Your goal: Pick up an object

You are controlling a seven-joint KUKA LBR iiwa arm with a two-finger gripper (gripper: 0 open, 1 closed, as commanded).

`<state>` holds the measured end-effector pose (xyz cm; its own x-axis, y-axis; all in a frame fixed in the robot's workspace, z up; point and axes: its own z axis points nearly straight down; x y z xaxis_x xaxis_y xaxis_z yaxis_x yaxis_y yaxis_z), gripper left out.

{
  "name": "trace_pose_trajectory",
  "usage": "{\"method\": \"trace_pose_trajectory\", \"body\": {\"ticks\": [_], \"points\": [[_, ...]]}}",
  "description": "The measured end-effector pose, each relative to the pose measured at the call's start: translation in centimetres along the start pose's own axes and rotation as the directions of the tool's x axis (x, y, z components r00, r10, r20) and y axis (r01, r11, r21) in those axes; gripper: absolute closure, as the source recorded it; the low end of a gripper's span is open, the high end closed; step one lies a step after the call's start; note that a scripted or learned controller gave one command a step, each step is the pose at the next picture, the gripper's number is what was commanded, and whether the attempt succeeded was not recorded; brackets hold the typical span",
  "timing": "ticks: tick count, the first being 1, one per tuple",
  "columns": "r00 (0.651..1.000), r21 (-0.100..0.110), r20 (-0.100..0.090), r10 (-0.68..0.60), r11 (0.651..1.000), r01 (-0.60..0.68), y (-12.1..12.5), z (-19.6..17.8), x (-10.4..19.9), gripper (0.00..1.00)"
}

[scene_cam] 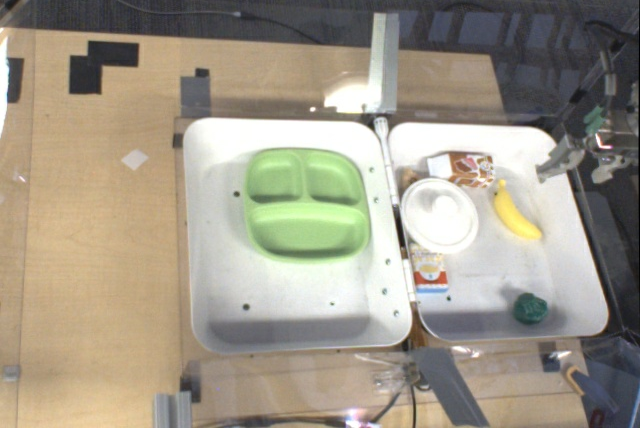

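Bright overhead light — glare on the bench (345, 96), soft focus.

Green tray (305, 203), yellow banana (516, 213), white bowl (439, 213)

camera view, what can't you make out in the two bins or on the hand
- Hand: at the camera view's right edge, too small and blurred to tell open or shut; the arm is cut off by that edge.
- Carton under the white bowl: the bowl covers its upper part, label too small to read.
- Snack packet: print blurred, bowl overlaps its lower edge.
- Green object: too small to identify.
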<state>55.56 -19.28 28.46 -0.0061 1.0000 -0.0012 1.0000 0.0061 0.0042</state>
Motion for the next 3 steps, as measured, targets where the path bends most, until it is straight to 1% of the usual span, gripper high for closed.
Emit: {"method": "trace_pose_trajectory", "body": {"ticks": [1, 2, 3], "points": [[0.996, -0.003, 0.001, -0.092, 0.996, 0.092, -5.8, -5.2, 1.7, 0.0], [0.854, -0.001, 0.001, -0.52, 0.854, 0.52, -4.9, -2.2, 3.1, 0.0], [0.832, 0.0, -0.001, -0.554, 0.832, 0.554, 0.2, 13.2, 4.4, 0.0]]}}
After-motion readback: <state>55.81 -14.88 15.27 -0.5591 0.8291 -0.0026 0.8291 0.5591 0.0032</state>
